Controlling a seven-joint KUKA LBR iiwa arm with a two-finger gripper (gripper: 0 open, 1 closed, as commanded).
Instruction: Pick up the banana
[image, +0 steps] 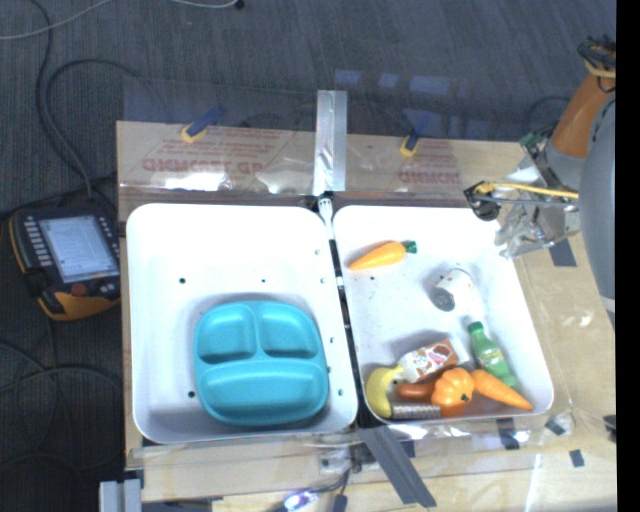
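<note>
The pincer (520, 215), grip state unclear, hovers beyond the right bin (520, 300); it should descend on the banana (378, 388), avoiding the adjacent pumpkin (453, 388).

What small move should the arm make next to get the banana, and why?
Probably swing the hand across the right bin toward its near left corner. The hand sits at the bin's far right edge, while the banana lies in that corner, partly under a packet and beside a pumpkin. So line up above it before descending.
</note>
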